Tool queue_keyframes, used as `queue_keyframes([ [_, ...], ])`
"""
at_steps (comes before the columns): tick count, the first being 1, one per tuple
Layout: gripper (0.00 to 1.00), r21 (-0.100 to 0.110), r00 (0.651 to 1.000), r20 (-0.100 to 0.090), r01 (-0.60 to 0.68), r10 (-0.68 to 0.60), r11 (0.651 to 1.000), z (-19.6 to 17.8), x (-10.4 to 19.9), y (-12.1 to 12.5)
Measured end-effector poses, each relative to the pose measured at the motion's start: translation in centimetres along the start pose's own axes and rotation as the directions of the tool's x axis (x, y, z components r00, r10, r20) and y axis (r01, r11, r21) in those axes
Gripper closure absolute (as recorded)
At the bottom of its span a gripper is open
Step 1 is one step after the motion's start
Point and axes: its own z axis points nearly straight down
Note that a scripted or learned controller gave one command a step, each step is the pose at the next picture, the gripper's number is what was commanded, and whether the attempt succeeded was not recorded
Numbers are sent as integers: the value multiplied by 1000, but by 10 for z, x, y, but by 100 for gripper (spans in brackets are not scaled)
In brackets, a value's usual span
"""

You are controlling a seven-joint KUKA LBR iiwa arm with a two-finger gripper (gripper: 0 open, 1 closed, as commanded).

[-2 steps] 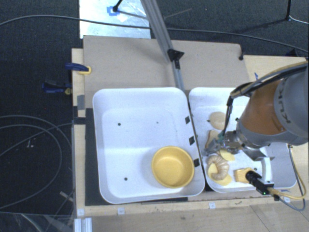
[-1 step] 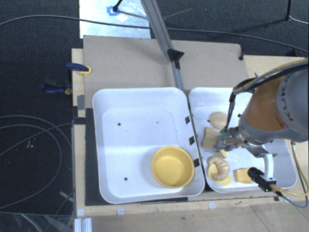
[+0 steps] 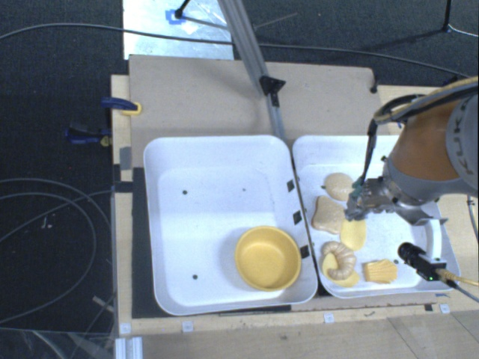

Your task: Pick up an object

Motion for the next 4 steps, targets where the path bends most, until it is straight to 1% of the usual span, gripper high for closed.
queue_keyframes([
  [1,100,-1,1000,1,0,0,1000,-63,-3,8],
  [2,100,0,1000,1,0,0,1000,-116,-4,10],
  [3,100,5,1000,-2,4,-4,1000,-115,48,12],
  [4,100,6,1000,-2,5,-5,1000,-110,109,20],
])
